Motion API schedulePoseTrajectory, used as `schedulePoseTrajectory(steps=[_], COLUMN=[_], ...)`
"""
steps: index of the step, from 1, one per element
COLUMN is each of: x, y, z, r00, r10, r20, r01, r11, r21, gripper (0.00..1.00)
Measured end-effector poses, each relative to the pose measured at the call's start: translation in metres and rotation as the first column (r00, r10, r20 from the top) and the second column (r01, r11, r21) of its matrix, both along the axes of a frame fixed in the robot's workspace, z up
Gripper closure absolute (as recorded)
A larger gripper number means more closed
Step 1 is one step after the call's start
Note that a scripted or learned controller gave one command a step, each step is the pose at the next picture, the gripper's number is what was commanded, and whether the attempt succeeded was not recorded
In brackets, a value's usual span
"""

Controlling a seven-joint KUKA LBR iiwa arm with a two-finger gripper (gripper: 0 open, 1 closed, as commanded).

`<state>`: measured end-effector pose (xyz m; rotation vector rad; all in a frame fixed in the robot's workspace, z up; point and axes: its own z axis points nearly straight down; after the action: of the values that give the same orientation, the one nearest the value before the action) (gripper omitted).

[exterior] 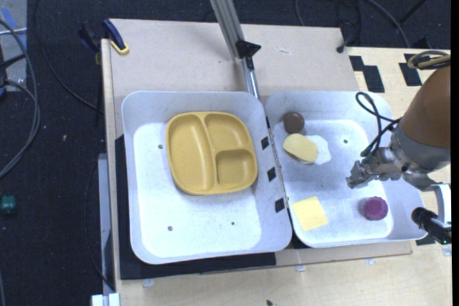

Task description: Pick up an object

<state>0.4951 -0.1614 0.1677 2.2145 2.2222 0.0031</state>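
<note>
One round purple object (374, 208) just below the gripper (361, 179), grip state indiscernible, in speckled white bin (337, 236).

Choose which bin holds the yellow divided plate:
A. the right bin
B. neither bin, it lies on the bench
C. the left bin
C: the yellow divided plate lies in the left bin, while the right bin holds the small items.
</note>
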Motion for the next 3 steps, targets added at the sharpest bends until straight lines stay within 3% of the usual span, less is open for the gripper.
schedulePoseTrajectory(steps=[1, 3], x=[0.001, 0.004], y=[0.000, 0.103], z=[0.053, 0.050], r00=[1.000, 1.000], r10=[0.000, 0.005], r20=[0.001, -0.006], r01=[0.000, -0.005], r11=[1.000, 1.000], r21=[0.000, 0.004], gripper=[1.00, 1.00])
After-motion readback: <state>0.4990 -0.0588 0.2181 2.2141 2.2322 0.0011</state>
